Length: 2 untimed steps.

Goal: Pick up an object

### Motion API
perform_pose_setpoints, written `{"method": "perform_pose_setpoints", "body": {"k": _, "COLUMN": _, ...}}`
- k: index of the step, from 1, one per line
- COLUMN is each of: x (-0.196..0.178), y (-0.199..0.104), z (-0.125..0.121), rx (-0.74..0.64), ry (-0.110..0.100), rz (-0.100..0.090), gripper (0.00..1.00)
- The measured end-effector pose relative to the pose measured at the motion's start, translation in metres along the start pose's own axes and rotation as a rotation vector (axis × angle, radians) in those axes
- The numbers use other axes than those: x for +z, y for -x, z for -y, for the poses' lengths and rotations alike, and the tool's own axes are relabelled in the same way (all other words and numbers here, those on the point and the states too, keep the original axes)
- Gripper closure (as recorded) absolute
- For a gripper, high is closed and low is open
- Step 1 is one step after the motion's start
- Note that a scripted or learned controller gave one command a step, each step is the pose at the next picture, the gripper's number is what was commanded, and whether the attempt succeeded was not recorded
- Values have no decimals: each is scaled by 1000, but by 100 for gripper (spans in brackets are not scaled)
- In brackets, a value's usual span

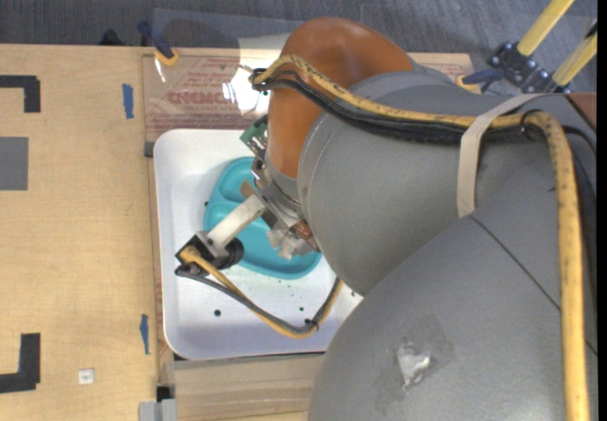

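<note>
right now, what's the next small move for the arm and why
Probably a short, straight lift. The gripper sits low over the turquoise object in the white bin, and the wrist hides the contact, so rising slightly would show whether the object comes up with it.

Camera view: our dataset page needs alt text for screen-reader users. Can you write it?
A grey robot arm with an orange band reaches from the right down into a white bin, directly over a teal object lying in it.
</note>
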<state>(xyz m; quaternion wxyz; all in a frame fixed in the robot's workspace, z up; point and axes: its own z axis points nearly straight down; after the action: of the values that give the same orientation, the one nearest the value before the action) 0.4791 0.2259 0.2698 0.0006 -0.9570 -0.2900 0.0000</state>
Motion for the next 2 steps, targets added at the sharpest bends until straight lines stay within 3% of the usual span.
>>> {"method": "perform_pose_setpoints", "body": {"k": 1, "x": 60, "y": 3, "z": -4, "rx": 375, "ry": 2, "rz": 4, "gripper": 100}}
{"method": "perform_pose_setpoints", "body": {"k": 2, "x": -18, "y": -29, "z": -20, "rx": -87, "ry": 1, "rz": 0, "gripper": 100}}
